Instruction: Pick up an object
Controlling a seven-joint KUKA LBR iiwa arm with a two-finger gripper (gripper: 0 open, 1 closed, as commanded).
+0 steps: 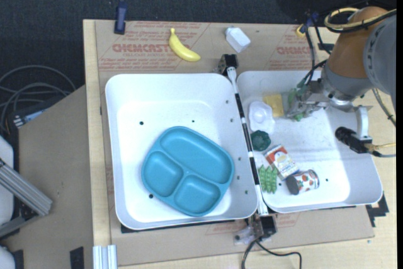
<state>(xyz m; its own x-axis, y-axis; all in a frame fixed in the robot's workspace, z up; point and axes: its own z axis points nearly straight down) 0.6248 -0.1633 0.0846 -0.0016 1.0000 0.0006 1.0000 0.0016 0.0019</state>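
My gripper (297, 108) hangs low in the upper part of the right bin (352, 189), below the grey arm with its orange band (351, 47). Just to its left lies a yellow block (274, 102), and a white cup (260, 115) rests below that. Further down the bin's left side sit a dark green lump (260, 138), a red and white carton (281, 160), a green studded piece (269, 178) and a small can (303, 181). Whether the gripper touches the yellow block I cannot tell.
The left bin (126, 110) holds a blue divided plate (187, 169). On the bench behind the bins lie a banana (182, 47), a white block (238, 39) and a small blue item (120, 17). A black cable end (350, 138) hangs over the right bin's right side.
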